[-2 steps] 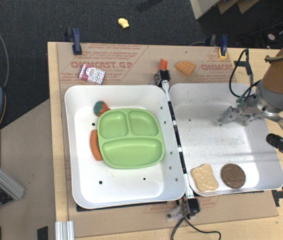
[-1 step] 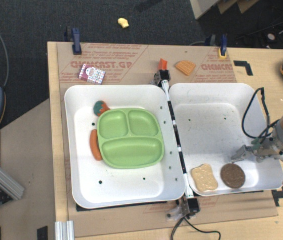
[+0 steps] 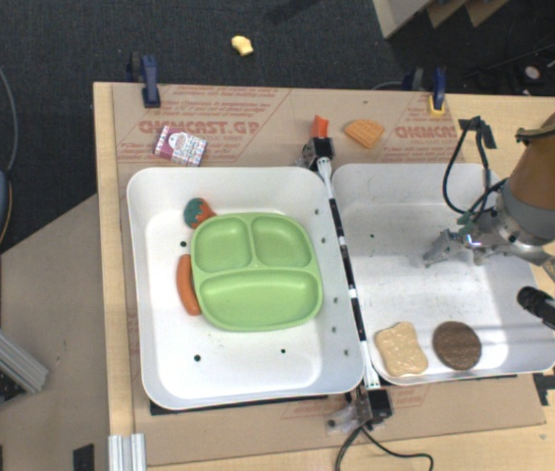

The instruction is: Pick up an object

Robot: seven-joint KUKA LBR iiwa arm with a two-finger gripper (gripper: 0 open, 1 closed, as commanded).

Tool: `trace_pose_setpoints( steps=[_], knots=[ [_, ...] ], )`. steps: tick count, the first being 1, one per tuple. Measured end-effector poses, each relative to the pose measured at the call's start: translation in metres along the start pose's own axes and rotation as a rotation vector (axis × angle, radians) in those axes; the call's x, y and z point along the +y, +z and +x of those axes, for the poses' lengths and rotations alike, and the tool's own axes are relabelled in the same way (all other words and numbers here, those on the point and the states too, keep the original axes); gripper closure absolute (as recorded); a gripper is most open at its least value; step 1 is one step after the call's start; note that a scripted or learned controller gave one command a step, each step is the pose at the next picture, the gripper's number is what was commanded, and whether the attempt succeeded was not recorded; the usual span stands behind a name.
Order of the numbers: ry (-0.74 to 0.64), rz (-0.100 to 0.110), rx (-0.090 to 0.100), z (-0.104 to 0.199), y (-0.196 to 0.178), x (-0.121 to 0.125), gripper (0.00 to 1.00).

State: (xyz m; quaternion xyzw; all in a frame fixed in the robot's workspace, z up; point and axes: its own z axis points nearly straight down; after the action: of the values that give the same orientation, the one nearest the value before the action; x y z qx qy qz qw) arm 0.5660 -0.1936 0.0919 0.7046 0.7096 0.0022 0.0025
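My gripper (image 3: 437, 248) hangs low over the bare floor of the right bin (image 3: 395, 204), near its middle. It is open, and nothing lies between its grey fingers. The orange-banded arm (image 3: 547, 180) reaches in from the right. A beige biscuit-shaped piece (image 3: 401, 349) and a round brown cookie (image 3: 456, 344) lie at the front of that bin, well apart from the gripper. In the left bin (image 3: 160, 292) sit a green divided plate (image 3: 254, 270), an orange carrot-like stick (image 3: 187, 285) against its left side, and a small green and red ball (image 3: 197, 211).
Outside the bins on the cardboard bench lie a pink patterned packet (image 3: 179, 144) and an orange wedge (image 3: 364, 132). A clamp and divider (image 3: 322, 155) run between the bins. Black cables (image 3: 464, 165) loop near the wrist.
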Motion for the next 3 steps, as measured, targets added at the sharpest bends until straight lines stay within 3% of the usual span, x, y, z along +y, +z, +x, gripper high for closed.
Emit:
trace_pose_setpoints(
  steps=[1, 2, 3],
  knots=[
    [0.003, 0.008, 0.011, -0.026, 0.008, 0.055, 0.0],
    [0.009, 0.004, 0.0, -0.031, -0.073, -0.004, 0.0],
    [0.004, 0.009, 0.011, -0.024, 0.009, -0.03, 0.0]
  ],
)
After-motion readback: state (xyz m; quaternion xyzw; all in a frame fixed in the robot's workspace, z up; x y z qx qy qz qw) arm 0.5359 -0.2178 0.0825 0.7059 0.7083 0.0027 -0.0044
